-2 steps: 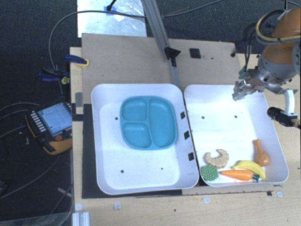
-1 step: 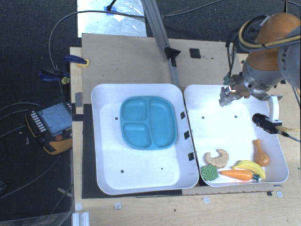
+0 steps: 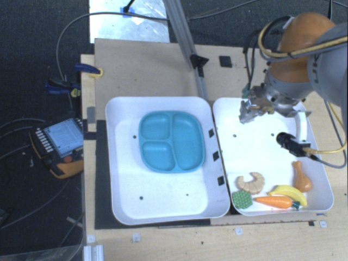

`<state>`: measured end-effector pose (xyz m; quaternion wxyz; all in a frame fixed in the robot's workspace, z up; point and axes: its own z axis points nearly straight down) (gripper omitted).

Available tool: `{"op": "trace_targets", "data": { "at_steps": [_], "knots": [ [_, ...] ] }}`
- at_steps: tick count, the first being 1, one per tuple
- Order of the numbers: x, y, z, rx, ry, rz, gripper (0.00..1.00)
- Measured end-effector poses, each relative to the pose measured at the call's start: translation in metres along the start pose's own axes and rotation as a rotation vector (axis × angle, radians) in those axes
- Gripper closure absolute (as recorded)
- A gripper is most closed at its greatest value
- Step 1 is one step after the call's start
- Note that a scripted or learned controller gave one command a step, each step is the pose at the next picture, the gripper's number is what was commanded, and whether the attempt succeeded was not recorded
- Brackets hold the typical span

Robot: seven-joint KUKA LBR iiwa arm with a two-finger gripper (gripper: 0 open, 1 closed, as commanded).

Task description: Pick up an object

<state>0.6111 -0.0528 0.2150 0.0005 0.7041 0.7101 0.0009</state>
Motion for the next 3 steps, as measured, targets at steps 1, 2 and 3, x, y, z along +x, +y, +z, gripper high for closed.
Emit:
{"op": "trace_targets", "data": {
  "at_steps": [1, 2, 3],
  "knots": [
    [0.043, -0.007, -0.004, 0.002, 0.0, 0.001, 1.0],
    [0.093, -0.02, 0.004, 0.003, 0.0, 0.0, 1.0],
    [0.143, -0.038, 0.009, 0.004, 0.0, 0.0, 1.0]
  ]
}}
